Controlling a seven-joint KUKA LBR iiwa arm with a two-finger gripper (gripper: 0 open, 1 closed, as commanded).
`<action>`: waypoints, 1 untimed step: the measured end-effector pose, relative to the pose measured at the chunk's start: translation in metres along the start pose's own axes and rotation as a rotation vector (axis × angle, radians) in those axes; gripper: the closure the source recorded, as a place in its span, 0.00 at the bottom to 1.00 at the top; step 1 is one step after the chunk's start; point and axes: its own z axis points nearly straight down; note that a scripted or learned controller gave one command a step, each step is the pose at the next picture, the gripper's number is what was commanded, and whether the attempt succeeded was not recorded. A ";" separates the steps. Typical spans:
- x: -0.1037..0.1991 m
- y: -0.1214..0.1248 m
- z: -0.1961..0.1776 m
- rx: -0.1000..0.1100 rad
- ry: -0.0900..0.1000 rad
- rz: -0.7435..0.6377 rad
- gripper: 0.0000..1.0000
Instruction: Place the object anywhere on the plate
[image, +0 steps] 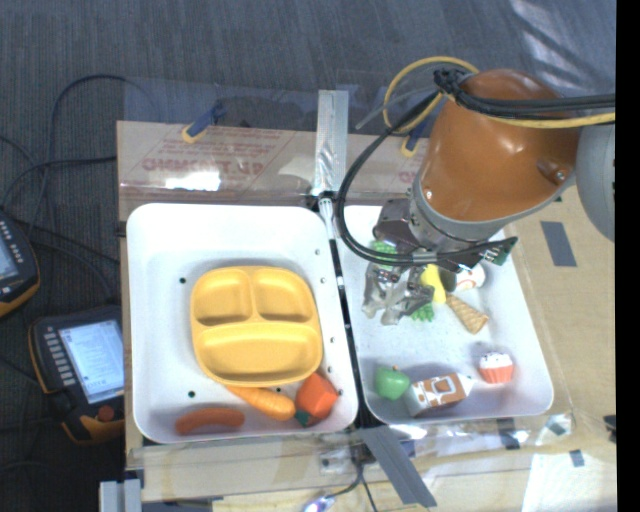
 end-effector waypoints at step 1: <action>-0.003 0.048 -0.023 -0.003 0.000 -0.343 1.00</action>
